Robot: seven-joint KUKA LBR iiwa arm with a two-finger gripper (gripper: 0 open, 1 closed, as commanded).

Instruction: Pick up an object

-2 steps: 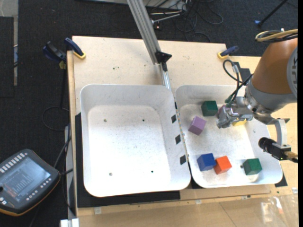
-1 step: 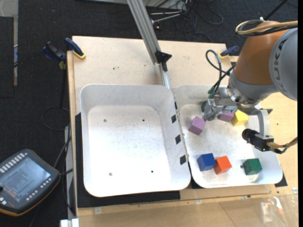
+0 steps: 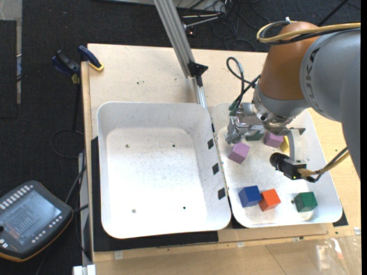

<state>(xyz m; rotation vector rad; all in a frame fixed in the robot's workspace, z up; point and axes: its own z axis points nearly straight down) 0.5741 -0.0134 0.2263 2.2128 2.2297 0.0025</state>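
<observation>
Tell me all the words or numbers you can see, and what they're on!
"KUK", running sideways in dark letters on the grey arm; the rest is cut off.
Handheld screen at the bottom left: some red writing, too small and blurred to read.
The white bins and blocks carry none.

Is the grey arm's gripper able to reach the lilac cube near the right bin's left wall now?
Probably yes. The gripper hangs just above the lilac cube, which lies apart from the other cubes in the right white bin, with nothing over it.
</observation>
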